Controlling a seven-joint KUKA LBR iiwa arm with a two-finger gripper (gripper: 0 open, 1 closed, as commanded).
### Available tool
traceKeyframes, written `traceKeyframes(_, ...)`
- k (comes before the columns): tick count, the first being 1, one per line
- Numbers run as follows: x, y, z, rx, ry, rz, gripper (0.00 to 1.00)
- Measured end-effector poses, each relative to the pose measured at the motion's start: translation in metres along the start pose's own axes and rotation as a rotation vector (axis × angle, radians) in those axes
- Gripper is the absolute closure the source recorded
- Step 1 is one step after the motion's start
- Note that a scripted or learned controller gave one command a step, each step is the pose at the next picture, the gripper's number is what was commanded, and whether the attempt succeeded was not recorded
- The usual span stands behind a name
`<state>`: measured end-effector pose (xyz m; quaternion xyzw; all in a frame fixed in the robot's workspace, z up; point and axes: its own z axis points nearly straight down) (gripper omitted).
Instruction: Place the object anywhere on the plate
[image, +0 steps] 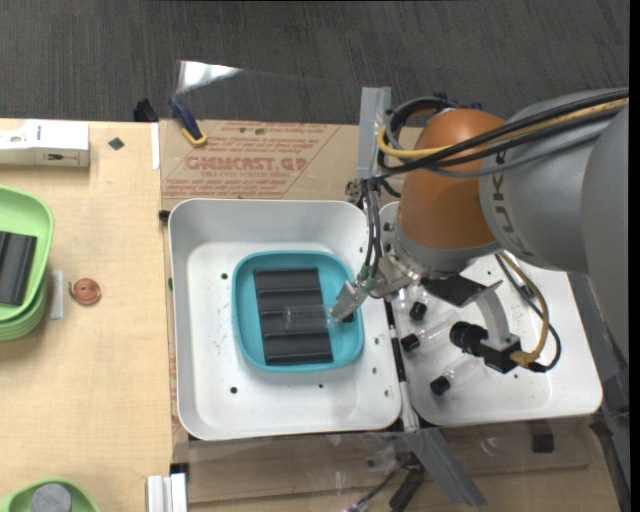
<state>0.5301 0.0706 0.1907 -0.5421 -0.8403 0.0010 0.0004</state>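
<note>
- Far left: green tray (22, 262) at the frame edge, a dark block lying in it. Just right of it on the wooden bench (100, 400), a small copper-coloured disc (86, 291).
- Top left: white box (42, 143) on the bench. Brown cardboard sheet (255, 158) lies behind the bins.
- Left bin (200, 390): teal plate (298, 311) roughly at its centre. Three dark slabs lie side by side on the plate; a small clear object (297, 317) rests on top of them, near the middle.
- Gripper (345, 305) sits over the plate's right rim, tips just right of the clear object. Cannot tell how the hand is set; nothing visibly clamped in it.
- Right bin (560, 395): several small black and clear parts scattered on its floor, partly under the arm (450, 190).
</note>
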Motion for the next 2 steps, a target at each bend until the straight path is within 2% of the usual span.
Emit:
traceKeyframes(1, -0.056, -0.027, -0.004, 0.000, 0.000, 0.001, 0.00)
traceKeyframes(2, -0.051, 0.066, 0.000, 0.000, -0.001, 0.037, 0.00)
